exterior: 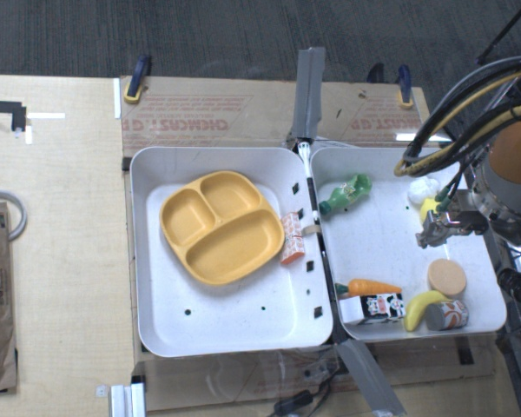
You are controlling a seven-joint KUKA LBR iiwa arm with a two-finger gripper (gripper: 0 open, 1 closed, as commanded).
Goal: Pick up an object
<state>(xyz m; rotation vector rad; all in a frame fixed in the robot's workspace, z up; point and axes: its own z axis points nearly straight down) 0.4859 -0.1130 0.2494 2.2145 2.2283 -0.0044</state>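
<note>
Step in hand, by my read: approach/positioning, no grasp yet. Gripper (434,231) sits over the right bin (378,233), near its right wall, w/ nothing seen between the fingers. Claw state: can't tell, the tip is small and dark against cables.

Task names no single obj, so candidates are whatever lies closest. Nearest: yellow bit (428,208) and white lump (423,189), just beside the gripper on its upper side. Tan disc (447,277) lies near, below it. Further down in the bin's lower right corner: banana (421,310) touching a grey can (447,316). Carrot (373,287) and milk carton (375,307) lie along the lower left; green bottle (346,194) at upper left, well apart from the gripper.

Axes: banana's long axis runs diagonal, lower-left to upper-right, curved. Carrot lies approx horizontal, green end pointing left. Bottle is tilted, narrow end toward lower-left. Disc is round, no long axis.

Next move, my guess: pick one target, line the fingers across its short side, then descend. Banana and can touch, so a grasp there risks nudging both; disc stands freer.

Left bin (217,320) holds a yellow plate (221,226) and a small orange pack (293,238) at the plate's right edge.
</note>
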